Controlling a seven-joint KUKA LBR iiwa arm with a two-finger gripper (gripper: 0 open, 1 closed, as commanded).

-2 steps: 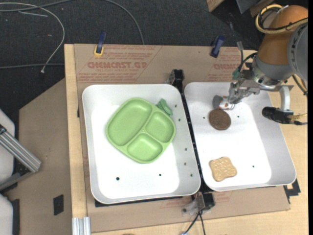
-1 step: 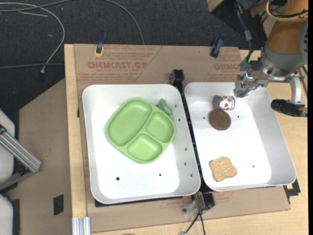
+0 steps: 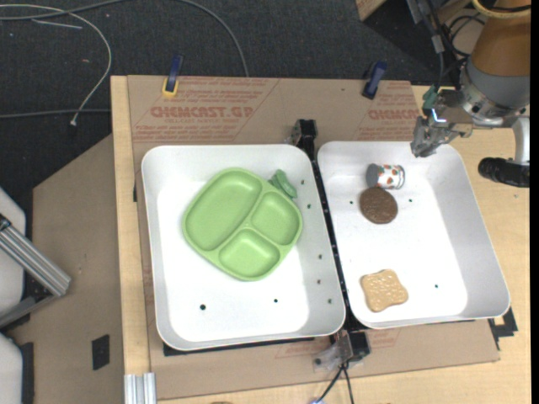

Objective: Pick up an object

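Over the far right corner of the right bin point(image 3: 484, 255), my jaws point(image 3: 427, 144) hang above the rim; from this height and slant I cannot tell how they stand, and nothing shows in them.

The nearest candidate to lift is the small grey-and-white object with red marks point(image 3: 386, 176), lying on the bin floor just left of and below my jaws, and touching or very nearly touching the brown round disc point(image 3: 379, 205) on its near side. That closeness is my likeliest trouble: coming down on the small object, I could nudge the disc or pinch both, and the disc looks flat enough to slip out of a grip. A second risk is the rim itself, since I sit right at the bin's corner and a straight drop could land on the wall rather than the floor.

The right bin also holds a tan square cracker point(image 3: 384, 290), well apart from the disc, toward the near edge; it too looks thin and hard to get under.

The left bin point(image 3: 164, 293) carries a green divided plate point(image 3: 242, 222), lying flat with its three compartments bare, and a small dark green piece point(image 3: 284, 183) at the plate's far right edge, touching it or just beside it. Both bins sit side by side on the desk point(image 3: 135, 116).
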